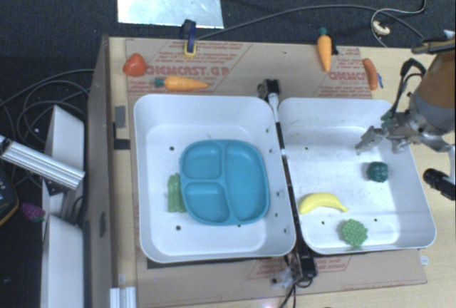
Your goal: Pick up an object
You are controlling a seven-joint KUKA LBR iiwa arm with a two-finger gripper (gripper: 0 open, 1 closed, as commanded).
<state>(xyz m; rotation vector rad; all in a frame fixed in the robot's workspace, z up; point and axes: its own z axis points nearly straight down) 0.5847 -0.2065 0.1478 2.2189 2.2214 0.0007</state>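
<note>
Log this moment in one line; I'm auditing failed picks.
gripper open, nothing held | above right bin | nearest: dark green ball

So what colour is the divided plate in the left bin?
Light blue; the plate shows clearly in the camera view.

Three small items are found in the right bin (420, 221). A dark teal roundish lump (377, 172) sits near the right wall. A yellow banana (322, 204) is laid flat, curved, near the bin's left edge. A bumpy green piece (353, 232), kinda broccoli-like, is parked just below-right of the banana.
</note>
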